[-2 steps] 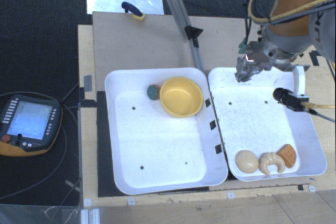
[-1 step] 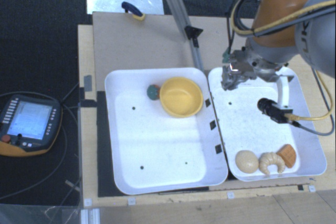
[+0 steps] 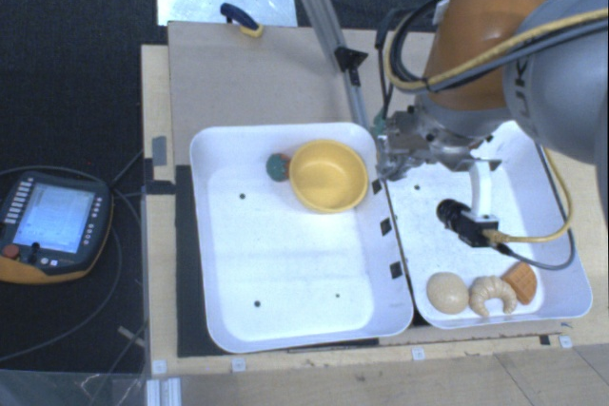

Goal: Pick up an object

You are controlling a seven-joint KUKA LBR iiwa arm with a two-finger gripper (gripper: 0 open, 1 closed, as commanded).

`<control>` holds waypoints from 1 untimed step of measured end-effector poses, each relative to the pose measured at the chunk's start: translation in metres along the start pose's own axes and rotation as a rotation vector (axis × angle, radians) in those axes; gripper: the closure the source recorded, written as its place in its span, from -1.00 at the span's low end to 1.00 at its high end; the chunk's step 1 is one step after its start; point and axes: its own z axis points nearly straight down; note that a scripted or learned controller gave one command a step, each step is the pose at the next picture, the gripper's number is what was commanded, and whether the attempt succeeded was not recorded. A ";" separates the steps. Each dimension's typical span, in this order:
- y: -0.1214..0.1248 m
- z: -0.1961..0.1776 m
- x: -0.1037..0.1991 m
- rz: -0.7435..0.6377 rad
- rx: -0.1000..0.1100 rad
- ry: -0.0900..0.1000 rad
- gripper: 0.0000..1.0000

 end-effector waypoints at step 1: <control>-0.028 0.021 0.035 0.001 0.000 0.000 1.00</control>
